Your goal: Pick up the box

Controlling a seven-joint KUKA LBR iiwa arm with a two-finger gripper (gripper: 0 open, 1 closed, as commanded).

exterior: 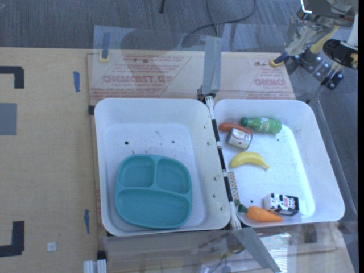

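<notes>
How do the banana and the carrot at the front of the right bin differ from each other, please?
The banana is yellow and curved; the carrot is orange and straight, tapering to a point. The banana lies near the middle of the right bin with nothing touching it, while the carrot lies against the front wall, right beside the black-and-white box. Both lie flat, are similar in length, and share that bin.

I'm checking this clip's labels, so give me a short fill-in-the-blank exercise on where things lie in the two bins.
1. The teal divided plate lies in the ___ bin of the view.
2. The banana lies in the ___ bin.
3. The black-and-white box lies right beside the orange ___ near that bin's front edge.
4. The green bottle lies on its ___.

Missing words: left; right; carrot; side
</notes>
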